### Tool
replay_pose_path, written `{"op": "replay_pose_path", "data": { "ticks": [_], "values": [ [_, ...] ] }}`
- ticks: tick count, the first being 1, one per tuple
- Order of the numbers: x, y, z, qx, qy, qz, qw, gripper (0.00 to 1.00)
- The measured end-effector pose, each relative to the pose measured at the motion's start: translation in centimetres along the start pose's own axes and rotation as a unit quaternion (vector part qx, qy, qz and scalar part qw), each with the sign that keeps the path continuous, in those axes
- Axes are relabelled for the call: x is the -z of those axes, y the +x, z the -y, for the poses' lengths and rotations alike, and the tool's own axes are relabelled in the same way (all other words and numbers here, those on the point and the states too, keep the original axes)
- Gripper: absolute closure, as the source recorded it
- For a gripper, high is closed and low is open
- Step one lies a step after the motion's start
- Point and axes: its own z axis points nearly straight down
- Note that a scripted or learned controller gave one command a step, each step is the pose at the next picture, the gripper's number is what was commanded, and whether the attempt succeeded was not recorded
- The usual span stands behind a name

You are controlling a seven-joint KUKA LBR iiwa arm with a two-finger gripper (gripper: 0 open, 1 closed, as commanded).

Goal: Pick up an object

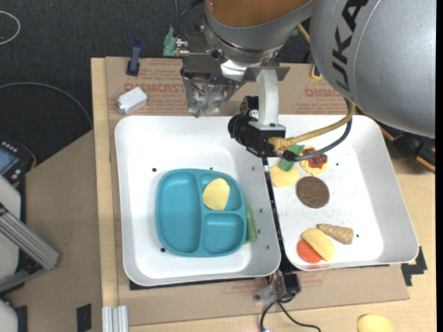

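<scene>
My fingers hang apart above the left bin's rim, holding nothing; next I must descend onto an object.

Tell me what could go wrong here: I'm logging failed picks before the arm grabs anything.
The gripper hangs over the left bin's far rim, away from any food, so a descent may grab nothing. The yellow piece sits in the blue tray, whose divider could block a finger.

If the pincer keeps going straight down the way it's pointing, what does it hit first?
Probably the bare back edge of the left bin; the pincer points down at its rim, well short of the blue tray. Depth is unclear.
</scene>
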Motion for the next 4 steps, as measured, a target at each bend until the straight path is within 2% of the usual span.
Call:
{"op": "replay_pose_path", "data": {
  "ticks": [1,2,3,4],
  "values": [
    [-9.8,-0.2,6.1,-0.001,0.001,0.001,1.0,1.0],
    [-0.5,-5.9,6.7,-0.005,-0.011,-0.003,0.9999,1.0],
    [-8.5,-9.5,6.8,-0.005,-0.001,0.0,1.0,1.0],
    [-19.7,-14.0,6.8,-0.006,0.002,0.0,1.0,1.0]
  ]
}}
